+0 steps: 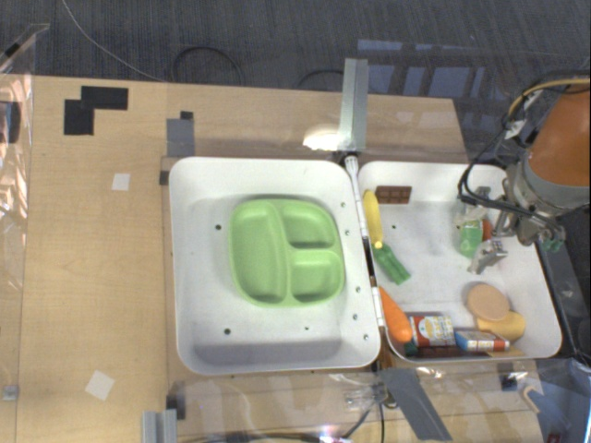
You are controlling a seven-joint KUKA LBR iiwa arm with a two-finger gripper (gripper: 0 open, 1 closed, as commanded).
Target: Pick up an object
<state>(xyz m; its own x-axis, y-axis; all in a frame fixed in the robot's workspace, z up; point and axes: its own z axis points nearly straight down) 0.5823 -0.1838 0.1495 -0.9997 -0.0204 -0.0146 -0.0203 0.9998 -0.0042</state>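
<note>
Gripper (pixel 487 255) over right bin (pixel 434 340), finger state unclear; bottle (pixel 434 327) label unreadable, possibly ketchup; open floor near chocolate bar (pixel 394 194).

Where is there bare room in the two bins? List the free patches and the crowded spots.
Free: the left bin floor around the green divided plate, widest along its near edge; the right bin middle, between the yellow item, green block and gripper. Crowded: the right bin's near edge, with carrot, bottle and tan pieces.
</note>
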